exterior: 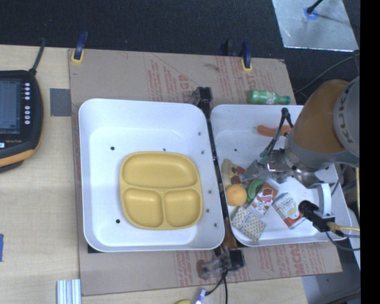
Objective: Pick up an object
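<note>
Orange fruit (235, 195) beside our end effector (264, 168).
Round, light, slippery, we judge; take it across the middle. Grip state: cannot tell.

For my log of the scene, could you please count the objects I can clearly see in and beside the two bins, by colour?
Yellow: 2, the divided tray and a round fruit.
Green: 1, a bottle on the cardboard behind the right bin.
Orange: 1, a carrot-like piece.
Red-and-white: 2, small cartons.
Checkered: 1, a packet.
Total: 7.
</note>
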{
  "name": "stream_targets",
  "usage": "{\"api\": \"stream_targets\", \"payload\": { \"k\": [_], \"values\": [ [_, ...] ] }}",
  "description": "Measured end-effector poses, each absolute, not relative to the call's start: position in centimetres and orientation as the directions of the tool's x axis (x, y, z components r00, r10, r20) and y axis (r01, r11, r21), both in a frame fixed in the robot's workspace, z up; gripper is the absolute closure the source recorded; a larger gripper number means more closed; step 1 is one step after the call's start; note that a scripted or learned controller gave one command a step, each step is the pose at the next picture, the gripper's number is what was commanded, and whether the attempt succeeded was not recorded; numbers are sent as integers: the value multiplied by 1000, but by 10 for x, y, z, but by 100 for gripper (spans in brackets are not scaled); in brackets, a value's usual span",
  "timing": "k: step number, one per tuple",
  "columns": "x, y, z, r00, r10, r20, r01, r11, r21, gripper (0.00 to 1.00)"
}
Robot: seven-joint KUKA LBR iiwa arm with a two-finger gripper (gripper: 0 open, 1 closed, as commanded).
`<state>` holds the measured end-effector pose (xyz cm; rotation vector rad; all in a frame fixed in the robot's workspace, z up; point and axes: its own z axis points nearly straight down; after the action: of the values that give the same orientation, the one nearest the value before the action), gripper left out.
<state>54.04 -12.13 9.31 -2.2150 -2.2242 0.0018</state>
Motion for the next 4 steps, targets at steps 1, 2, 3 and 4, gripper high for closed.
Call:
{"api": "stream_targets", "payload": {
  "k": [1,2,3,4],
  "values": [
    [593,-102,94,-4,1000,-2,1000,4,3,0],
    [501,-171,93,-2,1000,0,1000,2,-2,0],
    [479,-122,95,-6,1000,0,1000,6,-1,0],
    [480,-123,105,-11,1000,1,1000,11,-2,100]
  ]
}}
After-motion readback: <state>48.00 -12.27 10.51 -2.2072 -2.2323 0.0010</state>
